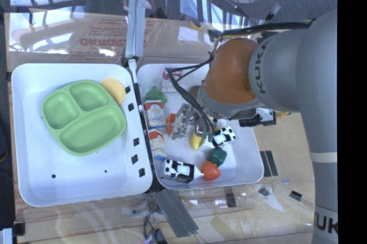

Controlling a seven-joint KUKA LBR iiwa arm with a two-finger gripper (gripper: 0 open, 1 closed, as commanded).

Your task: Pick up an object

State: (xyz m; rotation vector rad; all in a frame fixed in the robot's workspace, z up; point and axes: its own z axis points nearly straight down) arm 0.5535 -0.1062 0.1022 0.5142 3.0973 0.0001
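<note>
Now reaching down into the right bin [252, 151] with the gripper [186, 121], just under the orange band [229, 79] of the grey arm [298, 65]. Cannot tell if the gripper is spread or squeezed together. Sitting low among the toys: a small orange piece [171, 121] just left of the gripper, a yellow piece [196, 140] just below it, and a black-and-white cow toy [223, 135] right beside the yellow piece. Lower down, a dark green piece [217, 156], then a red-orange piece [210, 172] near the front wall, with a black-and-white box [176, 170] to its left. Along the left wall of this bin, a green-topped carton [153, 96], a red-and-white carton [155, 115] under it, and one more small carton [156, 143] further down. Over in the left bin [34, 174], well apart from the gripper, a green plate [86, 117] with three parts, and a round yellow thing [114, 88] touching its top right edge
</note>
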